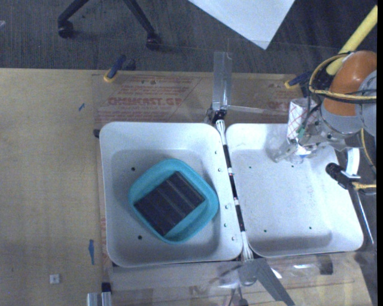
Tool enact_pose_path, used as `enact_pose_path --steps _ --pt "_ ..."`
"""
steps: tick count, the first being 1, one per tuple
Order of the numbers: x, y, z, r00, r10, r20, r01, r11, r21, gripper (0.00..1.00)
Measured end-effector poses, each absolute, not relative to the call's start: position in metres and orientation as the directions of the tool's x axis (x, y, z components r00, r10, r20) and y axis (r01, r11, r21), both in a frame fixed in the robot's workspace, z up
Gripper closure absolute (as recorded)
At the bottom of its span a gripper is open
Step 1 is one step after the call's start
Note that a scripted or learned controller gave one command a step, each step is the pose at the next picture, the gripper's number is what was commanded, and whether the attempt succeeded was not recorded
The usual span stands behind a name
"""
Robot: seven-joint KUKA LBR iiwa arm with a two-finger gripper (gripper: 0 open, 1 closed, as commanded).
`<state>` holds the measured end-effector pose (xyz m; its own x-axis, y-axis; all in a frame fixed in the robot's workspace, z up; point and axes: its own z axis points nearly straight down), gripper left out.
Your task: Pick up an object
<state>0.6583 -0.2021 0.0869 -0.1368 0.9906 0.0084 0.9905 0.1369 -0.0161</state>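
Plywood bench (48, 179) from my feed, with the two white bins sitting side by side on it and dark carpet past the far edge, where I can see a chair base (105, 21) and a white sheet (242, 15). Left bin (114, 143) has the only obvious pickable thing: a teal tray-shaped object (173, 200) with a dark ribbed insert, lying flat around the middle of the bin floor, turned at a bit of an angle. Right bin (299, 203) has the arm (350, 83) over its far right corner, orange band up top, cables looping around it. The gripper (287, 150) hangs near the bin's back wall, and it's pale and blurry against the white, so I honestly can't tell what state it's in. It's well apart from the teal object, across the divider (230, 173) between the bins.
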Motion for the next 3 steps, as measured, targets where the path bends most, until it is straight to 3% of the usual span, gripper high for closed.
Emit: enact_pose_path --steps 2,3 --pt "0.662 -0.163 0.088 -0.535 0.845 -0.001 0.845 0.535 -0.016 0.0" --pt "0.653 -0.176 0.087 -0.738 0.674 -0.001 0.674 0.738 -0.006 0.0"
